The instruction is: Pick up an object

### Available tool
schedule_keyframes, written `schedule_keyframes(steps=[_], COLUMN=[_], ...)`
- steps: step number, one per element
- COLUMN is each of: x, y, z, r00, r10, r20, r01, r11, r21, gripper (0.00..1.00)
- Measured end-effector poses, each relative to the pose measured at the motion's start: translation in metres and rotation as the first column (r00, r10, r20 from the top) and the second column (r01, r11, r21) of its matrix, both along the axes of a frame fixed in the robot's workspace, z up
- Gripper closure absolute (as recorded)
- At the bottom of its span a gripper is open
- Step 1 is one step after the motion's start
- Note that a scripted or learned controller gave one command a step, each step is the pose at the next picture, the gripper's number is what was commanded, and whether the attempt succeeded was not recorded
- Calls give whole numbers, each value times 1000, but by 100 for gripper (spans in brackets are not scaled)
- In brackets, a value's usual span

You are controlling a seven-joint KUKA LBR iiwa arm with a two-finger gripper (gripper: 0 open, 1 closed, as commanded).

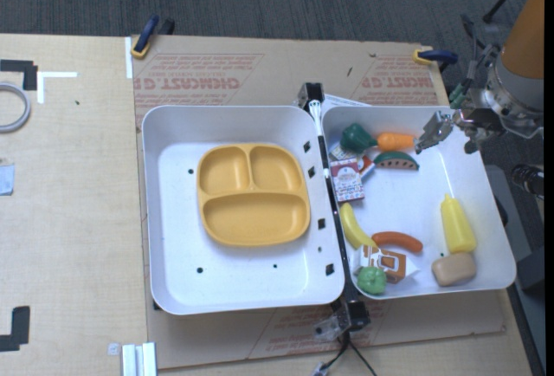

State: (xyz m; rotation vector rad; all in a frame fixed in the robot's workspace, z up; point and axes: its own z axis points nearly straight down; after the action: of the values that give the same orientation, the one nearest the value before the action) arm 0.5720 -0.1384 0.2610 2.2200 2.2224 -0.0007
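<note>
- Left bin [164, 218]: holds one yellow divided plate [254, 194], three compartments, lying flat near the middle.
- Right bin [485, 192]: holds the loose items listed below.
- Green leafy toy [354, 138]: far-left part of the right bin, just beside the orange carrot [396, 141].
- Watermelon slice [396, 160]: just below the carrot, green rind and red flesh showing.
- Small printed carton [347, 181]: red and white, against the bin's left wall.
- Banana [351, 226]: yellow, lying along the left wall below the carton.
- Sausage [397, 241]: red-orange, just right of the banana.
- Orange-and-white box [386, 262]: near corner, touching a green round toy [371, 281].
- Yellow bottle-shaped piece [457, 225]: right side of the bin, lying lengthwise.
- Tan bread-like lump [454, 269]: just below the yellow piece, at the near-right corner.
- Gripper [433, 133]: over the far-right part of the right bin, near the carrot and apart from it (whether the claw is spread or clenched cannot be told; nothing seen between its tips).
- Arm [519, 62]: enters from the right, orange band visible at the frame edge.
</note>
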Motion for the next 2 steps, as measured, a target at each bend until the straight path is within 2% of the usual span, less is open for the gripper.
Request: schedule_keyframes(steps=[1,2], x=[-52,-94], y=[27,26], z=[-151,-168], r00=[998,987], r10=[-67,158], r20=[-1,2], r01=[67,-158], r11=[998,987], r21=[1,0], gripper=[0,0])
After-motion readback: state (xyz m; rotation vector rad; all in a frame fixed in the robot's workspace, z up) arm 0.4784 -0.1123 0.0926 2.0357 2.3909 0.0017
